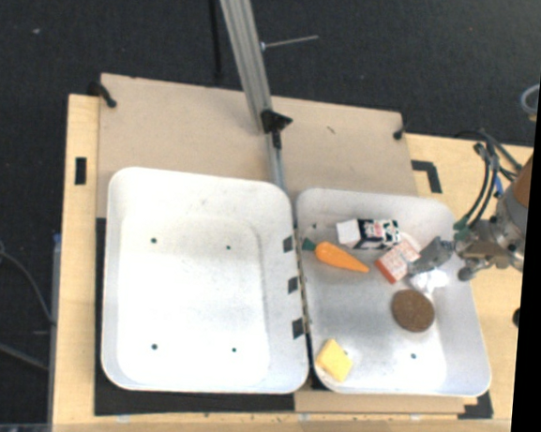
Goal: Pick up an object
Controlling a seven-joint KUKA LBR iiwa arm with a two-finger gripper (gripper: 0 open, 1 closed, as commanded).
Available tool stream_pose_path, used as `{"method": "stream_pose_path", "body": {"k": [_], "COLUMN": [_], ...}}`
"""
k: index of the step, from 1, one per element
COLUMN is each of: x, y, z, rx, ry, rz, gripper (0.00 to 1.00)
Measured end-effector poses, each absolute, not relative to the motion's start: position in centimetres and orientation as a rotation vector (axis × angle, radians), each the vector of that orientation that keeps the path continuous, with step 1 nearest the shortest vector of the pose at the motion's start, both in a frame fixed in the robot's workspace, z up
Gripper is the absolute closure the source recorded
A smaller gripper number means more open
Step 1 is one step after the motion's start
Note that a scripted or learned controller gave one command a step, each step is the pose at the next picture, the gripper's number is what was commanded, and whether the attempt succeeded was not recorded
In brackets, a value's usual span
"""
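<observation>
You can see the grey two-finger gripper [434,256] low over the right white plastic bin [446,362], near its 2 o'clock corner. You cannot tell how wide its fingers are, because they blur into the things under them, and you cannot tell if they have hold of anything. The grey arm [494,241] comes in from 3 o'clock.

Just at 9 o'clock from the gripper you see a small red and white carton [395,262], touching it or very close. Just at 6 o'clock lies a round brown disc [414,310]. A white crumpled bit [432,281] sits between the disc and the gripper.

Going on toward 9 o'clock you find an orange plastic carrot [342,257], lying on its side near the bin's left wall. At 12 o'clock from the carrot is a white box with black and red print [367,232].

Far down at 7 o'clock, in the bin's near-left corner, rests a yellow foam block [335,360].

The left white plastic bin [115,272] sits beside the right one, edges touching. Both rest on a tan wooden bench [204,120].
</observation>
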State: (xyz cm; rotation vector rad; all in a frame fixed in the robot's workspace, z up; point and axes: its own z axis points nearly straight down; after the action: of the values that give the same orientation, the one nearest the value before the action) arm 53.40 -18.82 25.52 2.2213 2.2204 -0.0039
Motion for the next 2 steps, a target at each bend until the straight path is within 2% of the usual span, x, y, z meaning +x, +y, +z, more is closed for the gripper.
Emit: {"method": "stream_pose_path", "body": {"k": [1,2], "x": [52.4,52.5], "y": [-19.2,-20.0], "z": [20.2,15.8], "rx": [2.223,2.223], "ry": [2.221,2.220], "rz": [-0.005,-0.005], "gripper": [0.00,0.00]}}
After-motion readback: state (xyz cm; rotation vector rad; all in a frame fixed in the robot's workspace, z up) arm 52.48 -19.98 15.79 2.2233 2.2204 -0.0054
